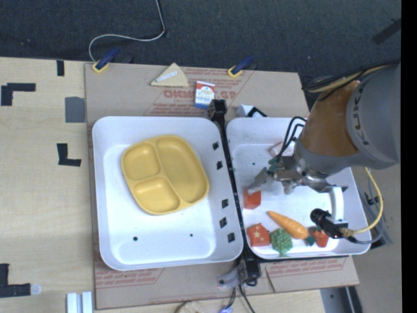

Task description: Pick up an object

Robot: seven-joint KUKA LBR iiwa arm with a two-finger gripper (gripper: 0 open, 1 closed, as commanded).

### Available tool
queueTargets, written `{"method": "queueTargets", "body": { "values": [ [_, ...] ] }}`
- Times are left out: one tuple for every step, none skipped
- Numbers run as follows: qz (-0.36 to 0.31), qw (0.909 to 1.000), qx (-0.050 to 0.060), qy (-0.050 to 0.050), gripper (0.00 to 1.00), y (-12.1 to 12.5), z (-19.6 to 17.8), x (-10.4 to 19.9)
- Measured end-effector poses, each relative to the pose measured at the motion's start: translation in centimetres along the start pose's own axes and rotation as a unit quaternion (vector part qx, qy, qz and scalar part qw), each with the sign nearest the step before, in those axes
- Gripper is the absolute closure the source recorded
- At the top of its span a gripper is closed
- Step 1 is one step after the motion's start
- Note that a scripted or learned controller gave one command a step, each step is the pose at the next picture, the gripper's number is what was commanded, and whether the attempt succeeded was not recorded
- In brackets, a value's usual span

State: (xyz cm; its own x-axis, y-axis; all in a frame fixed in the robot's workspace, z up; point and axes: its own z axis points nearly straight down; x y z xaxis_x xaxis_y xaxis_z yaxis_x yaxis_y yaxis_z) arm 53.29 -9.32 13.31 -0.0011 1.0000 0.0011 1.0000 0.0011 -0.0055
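We see two shallow white bins with smooth walls and rounded corners: the left bin (107, 194) and the right bin (244, 139), joined by a black seam. In the left bin lies a glossy yellow plate (164, 173), rounded, moulded into three compartments. The grey arm (365, 119) with its orange band reaches into the right bin from three o'clock, and its gripper (266, 178) hangs near the bin's centre; we cannot tell how it is set. Just at seven o'clock from the gripper sits a small red block (253, 199), apparently apart from it. Toward five o'clock lies a tapered orange carrot (288, 224), smooth and slanted. At the bin's six o'clock edge sit a red chunk (258, 235) and, touching it, a bumpy green piece (281, 241). A small red item (320, 238) lies beside the carrot's thick end.
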Motion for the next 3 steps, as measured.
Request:
{"method": "queueTargets", "body": {
  "values": [
    [0.001,1.0,-0.002,-0.002,0.0,4.0,-0.8,-11.7],
    [-0.001,1.0,-0.003,0.0,0.0,6.0,-5.4,-4.9],
    [0.0,1.0,-0.001,-0.001,0.0,7.2,0.1,-7.7]
  ]
}}
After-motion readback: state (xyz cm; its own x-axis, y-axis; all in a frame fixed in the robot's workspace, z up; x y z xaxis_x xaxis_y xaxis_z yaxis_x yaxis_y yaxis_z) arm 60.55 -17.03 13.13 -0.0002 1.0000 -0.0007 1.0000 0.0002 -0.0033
